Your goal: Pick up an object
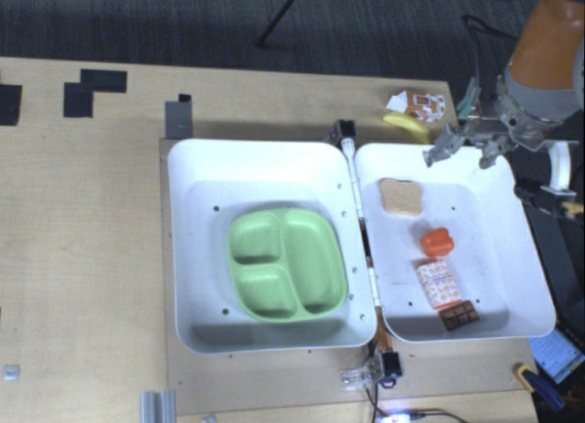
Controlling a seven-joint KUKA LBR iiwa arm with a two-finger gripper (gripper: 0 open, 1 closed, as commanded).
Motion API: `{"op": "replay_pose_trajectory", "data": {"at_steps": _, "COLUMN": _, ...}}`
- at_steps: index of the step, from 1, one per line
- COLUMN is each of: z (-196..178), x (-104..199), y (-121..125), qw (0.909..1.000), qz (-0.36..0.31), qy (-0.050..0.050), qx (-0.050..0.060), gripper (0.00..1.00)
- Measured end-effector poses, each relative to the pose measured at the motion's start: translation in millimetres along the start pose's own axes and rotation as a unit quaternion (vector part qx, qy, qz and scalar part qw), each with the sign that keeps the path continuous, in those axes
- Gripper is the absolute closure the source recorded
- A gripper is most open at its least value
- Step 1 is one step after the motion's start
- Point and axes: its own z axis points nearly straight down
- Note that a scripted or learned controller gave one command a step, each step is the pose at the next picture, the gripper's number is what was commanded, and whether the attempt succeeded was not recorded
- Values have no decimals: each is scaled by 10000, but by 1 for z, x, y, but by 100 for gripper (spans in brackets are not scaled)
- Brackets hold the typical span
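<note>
The gripper (466,147) hangs over the far rim of the right bin (526,257), fingers spread apart and holding nothing — placed, I judge, to come down on what lies below. Nearest is a slice of bread (400,196); then a small orange piece (437,242), a printed packet (438,283) (lettering too small to read) and a chocolate bar (460,316). The left bin (196,229) carries a green divided plate (286,263).

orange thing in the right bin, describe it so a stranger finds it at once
Start at the right white bin. Near its middle sits the small round orange object, between the tan bread slice above and the red-and-white packet below. Nothing else there is orange.
</note>
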Motion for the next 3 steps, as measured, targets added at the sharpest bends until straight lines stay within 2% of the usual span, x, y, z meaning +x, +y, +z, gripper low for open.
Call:
{"op": "replay_pose_trajectory", "data": {"at_steps": 1, "z": 143, "x": 1, "y": -64, "qw": 10000, "qz": 12, "qy": 3, "qx": 22, "gripper": 0}}
{"op": "replay_pose_trajectory", "data": {"at_steps": 2, "z": 131, "x": 1, "y": -61, "qw": 10000, "qz": 2, "qy": 0, "qx": -13, "gripper": 100}}
{"op": "replay_pose_trajectory", "data": {"at_steps": 3, "z": 61, "x": 63, "y": -80, "qw": 10000, "qz": 0, "qy": 2, "qx": -6, "gripper": 100}}
